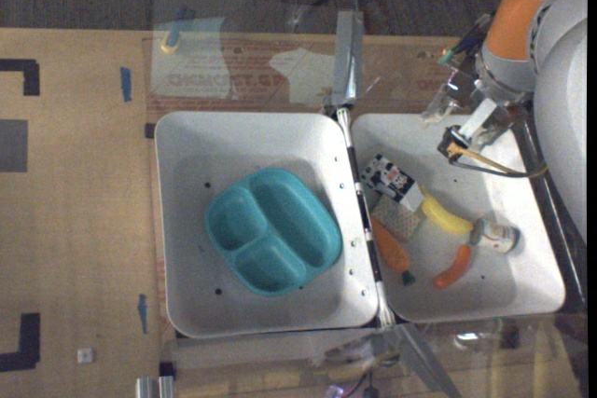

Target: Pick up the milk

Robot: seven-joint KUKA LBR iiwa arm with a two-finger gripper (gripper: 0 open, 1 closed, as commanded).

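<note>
Camera view: gripper [444, 107] hangs above the right bin's [508, 286] back edge, apart from the milk [390, 179], probably staging its reach; open or closed, can't tell.

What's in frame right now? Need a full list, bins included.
bins: 2, white, left bin and right bin side by side
plate: 1, teal, divided, left bin
milk carton: 1, black and white, right bin, by the divider
tan block: 1, right bin, beside the carton
banana: 1, yellow, right bin, middle
carrot: 1, orange, right bin, near side
orange piece: 1, right bin, type unclear
bottle: 1, pale, lying by the banana
arm: 1, grey, orange band
hand: 1, over the right bin's far edge
</note>
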